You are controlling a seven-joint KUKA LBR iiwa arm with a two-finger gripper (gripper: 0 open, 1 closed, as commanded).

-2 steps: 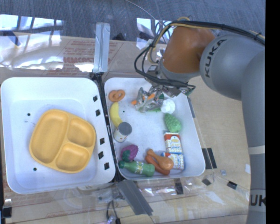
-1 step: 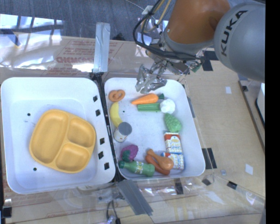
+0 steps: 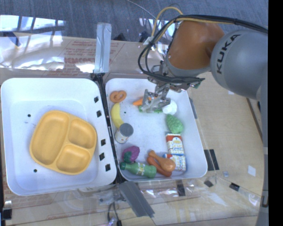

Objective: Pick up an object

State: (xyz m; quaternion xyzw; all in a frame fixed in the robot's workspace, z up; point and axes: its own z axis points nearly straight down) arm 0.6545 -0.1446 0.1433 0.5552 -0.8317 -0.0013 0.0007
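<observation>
My gripper hangs low over the back of the right bin, its tips down among small items there. An orange and green carrot-like piece lies just left of the tips, and a white round object lies just right of them. Further toward the front sit a green lumpy toy, a small carton, an orange drumstick shape, a green bottle and purple grapes. A banana, a pretzel and a grey can line the bin's left side.
The left bin holds a yellow divided tray. A taped divider separates the bins. The grey arm and its orange band cover the back right corner, with cables looping above.
</observation>
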